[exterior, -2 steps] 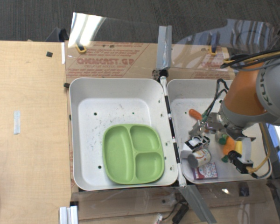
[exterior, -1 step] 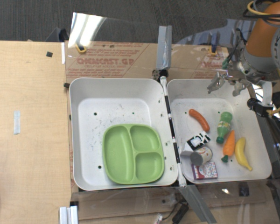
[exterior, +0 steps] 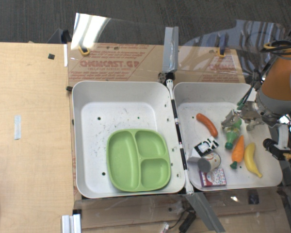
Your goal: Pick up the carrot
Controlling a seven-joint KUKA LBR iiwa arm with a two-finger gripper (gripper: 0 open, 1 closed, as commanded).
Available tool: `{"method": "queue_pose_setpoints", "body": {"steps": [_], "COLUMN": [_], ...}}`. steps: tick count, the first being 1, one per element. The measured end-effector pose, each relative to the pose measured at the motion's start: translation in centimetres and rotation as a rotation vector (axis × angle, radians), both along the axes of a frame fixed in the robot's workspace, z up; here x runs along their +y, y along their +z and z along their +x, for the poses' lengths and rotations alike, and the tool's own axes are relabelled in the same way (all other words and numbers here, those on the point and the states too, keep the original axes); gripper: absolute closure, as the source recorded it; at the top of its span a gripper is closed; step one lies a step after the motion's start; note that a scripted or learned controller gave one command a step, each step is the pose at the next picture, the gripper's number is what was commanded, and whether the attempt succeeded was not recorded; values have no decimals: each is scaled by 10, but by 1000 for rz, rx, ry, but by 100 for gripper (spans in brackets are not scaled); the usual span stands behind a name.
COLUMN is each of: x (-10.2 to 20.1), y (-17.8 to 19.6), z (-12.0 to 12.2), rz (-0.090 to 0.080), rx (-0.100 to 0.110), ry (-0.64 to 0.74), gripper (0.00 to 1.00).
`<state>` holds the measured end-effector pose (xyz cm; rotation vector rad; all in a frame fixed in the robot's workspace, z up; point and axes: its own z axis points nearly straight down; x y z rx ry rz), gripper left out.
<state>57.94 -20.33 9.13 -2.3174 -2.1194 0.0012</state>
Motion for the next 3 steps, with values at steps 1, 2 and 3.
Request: {"method": "queue_pose_setpoints", "body": {"steps": [1,2,3], "x": [19,18,58], "y": [-1,8,123], "z": [-103,-103,-23], "rz": [0,0,-2], "rx": [1,2,0], "ry": [-50,-53,36], "gripper": [0,100,100]}}
